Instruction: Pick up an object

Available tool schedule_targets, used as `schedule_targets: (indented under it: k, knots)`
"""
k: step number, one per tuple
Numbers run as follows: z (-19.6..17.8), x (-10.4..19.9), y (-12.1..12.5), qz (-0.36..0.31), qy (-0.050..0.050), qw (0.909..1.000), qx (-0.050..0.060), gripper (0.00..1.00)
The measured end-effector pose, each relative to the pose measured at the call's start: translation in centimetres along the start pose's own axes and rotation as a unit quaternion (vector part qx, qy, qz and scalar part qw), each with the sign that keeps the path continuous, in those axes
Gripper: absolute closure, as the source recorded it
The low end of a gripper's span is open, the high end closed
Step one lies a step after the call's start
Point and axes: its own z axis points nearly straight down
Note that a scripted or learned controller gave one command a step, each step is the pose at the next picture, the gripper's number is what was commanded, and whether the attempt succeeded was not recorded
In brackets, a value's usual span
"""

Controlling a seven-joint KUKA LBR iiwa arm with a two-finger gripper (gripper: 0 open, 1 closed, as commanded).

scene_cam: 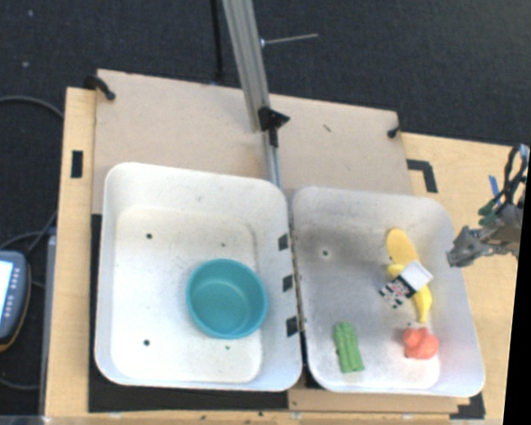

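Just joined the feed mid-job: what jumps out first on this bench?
The round teal bowl sits alone in the left white bin. In the right white bin, a yellow banana lies with a small white box across it, beside a red-orange lump and a green ridged piece. The grey gripper hangs at that bin's right rim.

A round teal plastic bowl (pixel 227 297) is sitting upright in my left white bin (pixel 135 193). In the right white bin (pixel 340 224), a yellow banana (pixel 401 248) is lying under a small white box (pixel 405 281), beside a red-orange fruit (pixel 420 344) and a ridged green block (pixel 348 348).
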Motion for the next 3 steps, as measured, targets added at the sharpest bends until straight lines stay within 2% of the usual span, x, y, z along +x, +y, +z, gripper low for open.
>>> schedule_targets:
  k: [1,3]
  knots:
    - [1.7,5.4,-0.4,-0.001,0.001,1.0000,0.003,1.00]
    - [3.7,14.1,-1.7,0.000,0.001,1.0000,0.004,1.00]
